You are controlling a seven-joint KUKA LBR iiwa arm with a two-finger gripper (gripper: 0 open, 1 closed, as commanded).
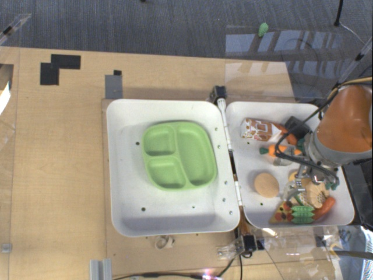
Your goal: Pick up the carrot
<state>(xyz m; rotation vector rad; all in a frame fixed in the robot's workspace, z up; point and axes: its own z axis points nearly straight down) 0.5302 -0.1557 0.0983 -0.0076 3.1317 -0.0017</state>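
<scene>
Carrot (325, 207) lies just beside gripper (298, 185).

No readable text anywhere. Brown-and-white carton (260, 130) at the far side of the right bin (247, 214) has printed patches, too small and blurred to read. Black square markers (58, 67) on the bench (52, 174), far left, plain shapes, no characters. Green divided plate (178, 154) in the left bin (125, 214) carries no marking.
</scene>
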